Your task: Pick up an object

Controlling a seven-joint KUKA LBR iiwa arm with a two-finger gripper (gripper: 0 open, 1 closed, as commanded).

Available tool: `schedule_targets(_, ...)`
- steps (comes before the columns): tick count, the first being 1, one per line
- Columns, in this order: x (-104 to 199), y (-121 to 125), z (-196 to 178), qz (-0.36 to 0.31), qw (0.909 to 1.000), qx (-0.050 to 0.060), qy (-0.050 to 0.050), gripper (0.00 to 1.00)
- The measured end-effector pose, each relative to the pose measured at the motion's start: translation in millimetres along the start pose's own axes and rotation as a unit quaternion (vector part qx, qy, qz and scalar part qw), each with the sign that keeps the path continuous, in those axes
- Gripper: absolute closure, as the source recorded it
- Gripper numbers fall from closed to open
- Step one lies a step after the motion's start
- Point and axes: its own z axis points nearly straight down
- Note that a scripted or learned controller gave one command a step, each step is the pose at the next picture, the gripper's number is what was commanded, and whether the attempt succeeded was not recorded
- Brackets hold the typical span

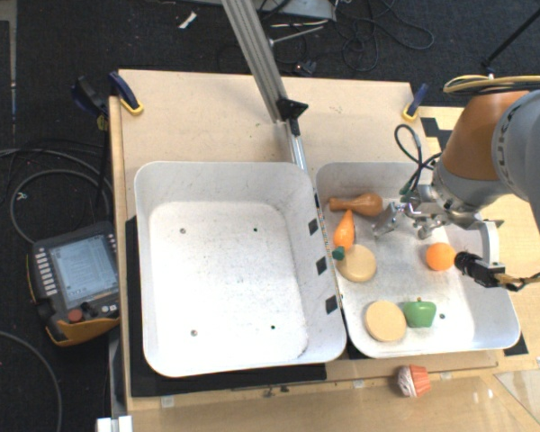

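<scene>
- The grey arm [508, 147] with its orange band reaches in from the right, and its wrist hangs over the upper part of the right bin [486, 331].
- The gripper [398, 220] points toward the left, low over the bin floor; how far it is spread cannot be told from this slanted view, and nothing can be seen held in it.
- Just to the left of the gripper and slightly farther from the camera lies a brown, drumstick-shaped toy [357, 204], close to it; whether the two touch cannot be made out.
- Farther left and a little nearer the camera sits a toy carrot [344, 231], standing apart from the gripper, its green end toward the bin's left wall.
- Directly below the carrot, nearer the camera, rests a pale round disc [358, 264], just beside the carrot's lower end.
- To the right of the gripper and nearer the camera lies an orange ball [440, 256], under the wrist's edge and apart from the tool's tip.
- Well in front of the gripper, near the bin's front wall, a second pale disc [385, 320] touches a green pepper-like toy [420, 313] on its right.
- Outside the bin, on the bench [207, 106] beyond its front rim, lies a small pink and orange toy [413, 382].
- Far to the left of the gripper sits the left bin [153, 241], its white floor speckled.
- A black bracket with a yellow cable [486, 273] hangs from the wrist, right of the ball.
</scene>
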Motion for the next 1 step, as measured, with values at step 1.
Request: schedule_targets(1, -0.6, 2.0, -14.3, 0.000, 1.0000, -0.004, -0.001, 1.00)
